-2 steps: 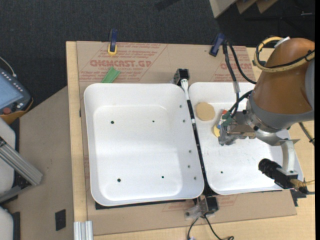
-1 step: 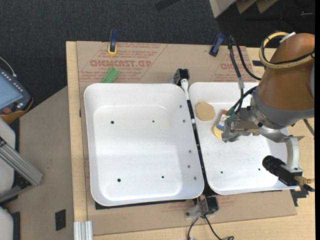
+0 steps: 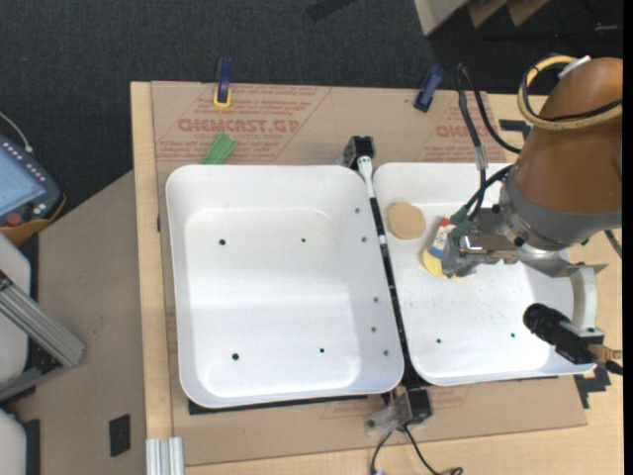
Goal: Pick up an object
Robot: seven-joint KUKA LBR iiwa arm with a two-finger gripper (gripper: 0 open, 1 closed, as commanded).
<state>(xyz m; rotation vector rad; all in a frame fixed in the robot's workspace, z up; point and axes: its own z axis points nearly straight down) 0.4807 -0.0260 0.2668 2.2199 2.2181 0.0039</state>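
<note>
1. Gripper (image 3: 453, 257) is down inside the right bin (image 3: 495, 349), in its upper-left part; the arm (image 3: 569, 146) comes in from the right, orange band over a grey wrist.
2. Gripper's grasp state: can't tell. The tip is a blur of metal against small items, and nothing is clearly held.
3. Yellow object (image 3: 432, 259) lies on the bin floor, touching or just under the gripper tip on its left side; part of it is hidden by the tool.
4. A small red-and-white bit (image 3: 444, 231) sits right at the top of the gripper; can't tell whether it is a separate object or part of the tool.
5. Round tan disc (image 3: 406, 220) lies flat on the right bin floor, just up and left of the gripper, apart from it, near the bin's left wall.
6. Left bin (image 3: 267, 285) sits beside the right one, walls touching along the middle.
7. Both bins rest on a cardboard sheet (image 3: 287, 117); a green strip (image 3: 219, 149) lies on it above the left bin.
</note>
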